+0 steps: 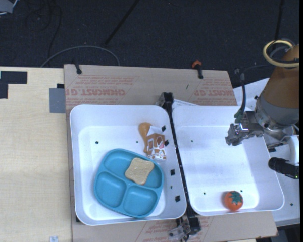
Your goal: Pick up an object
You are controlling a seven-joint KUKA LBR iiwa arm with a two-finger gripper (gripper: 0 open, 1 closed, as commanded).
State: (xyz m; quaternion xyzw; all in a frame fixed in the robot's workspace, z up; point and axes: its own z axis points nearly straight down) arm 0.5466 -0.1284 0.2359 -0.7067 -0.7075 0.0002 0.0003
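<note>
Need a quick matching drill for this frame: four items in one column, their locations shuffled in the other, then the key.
Items:
1. slice of bread
2. tomato
3. small carton
4. gripper

Places:
A. near the front edge of the right bin
B. over the right bin's far right part
C. on the blue divided plate in the left bin
D. beside the centre divider of the left bin, just beyond the plate

Pairs: 1-C, 2-A, 3-D, 4-B
</note>
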